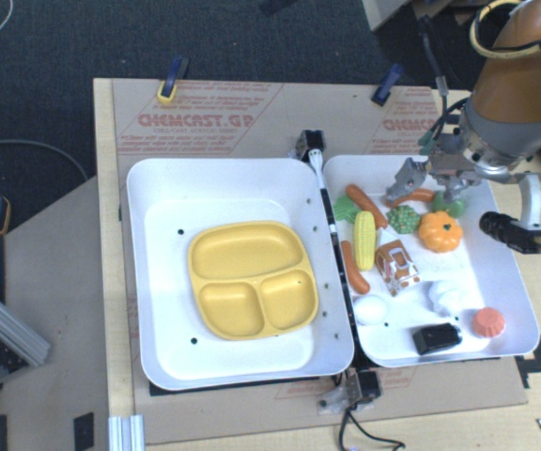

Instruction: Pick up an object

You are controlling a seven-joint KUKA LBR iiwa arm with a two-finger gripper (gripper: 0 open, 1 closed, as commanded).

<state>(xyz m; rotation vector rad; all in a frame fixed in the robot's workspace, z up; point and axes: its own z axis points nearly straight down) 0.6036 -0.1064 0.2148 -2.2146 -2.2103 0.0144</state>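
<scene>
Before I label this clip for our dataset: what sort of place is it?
Probably a robot lab test bench: an arm over two white bins, toy food like a corn cob, and a cardboard sheet clamped down.

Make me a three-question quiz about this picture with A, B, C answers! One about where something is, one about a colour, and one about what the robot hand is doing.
1. Where is the yellow tray?
A. left bin
B. right bin
C. on the floor

2. What colour is the little pumpkin?
A. blue
B. orange
C. purple

3. Where is the end effector?
A. over the left bin
B. off beyond the bench
C. over the right bin, by the toy food

Answers: 1 A, the tray lies in the left bin. 2 B, the pumpkin is orange with a green stem. 3 C, the end effector is over the far end of the right bin, near the pumpkin.
</scene>
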